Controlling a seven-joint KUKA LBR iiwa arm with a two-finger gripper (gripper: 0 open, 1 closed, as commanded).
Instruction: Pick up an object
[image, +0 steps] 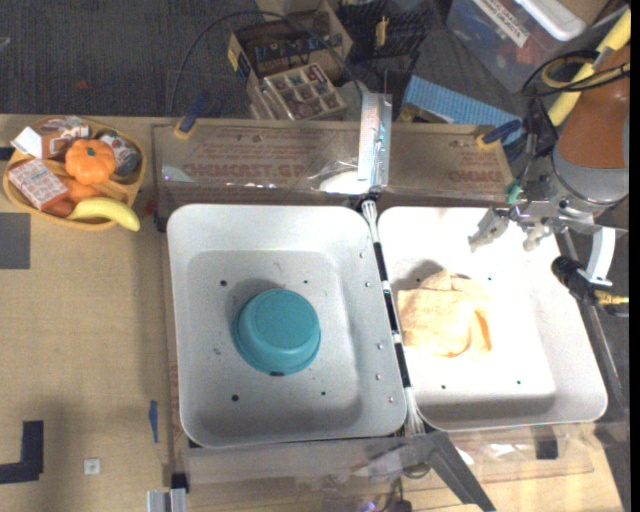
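Fingers spread apart, gripping nothing — poised over right bin near its far edge, tan bread-like lump below; teal bowl in left bin.

Fixed overhead camera, slanted down, both bins

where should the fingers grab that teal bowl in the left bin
The teal bowl sits upside down near the middle of the left bin, so its rim is against the floor and no lip is free. Probably best to come straight down from above and close the fingers across its round sides, just above the base edge. The bin around it is bare, so any approach direction should be free.
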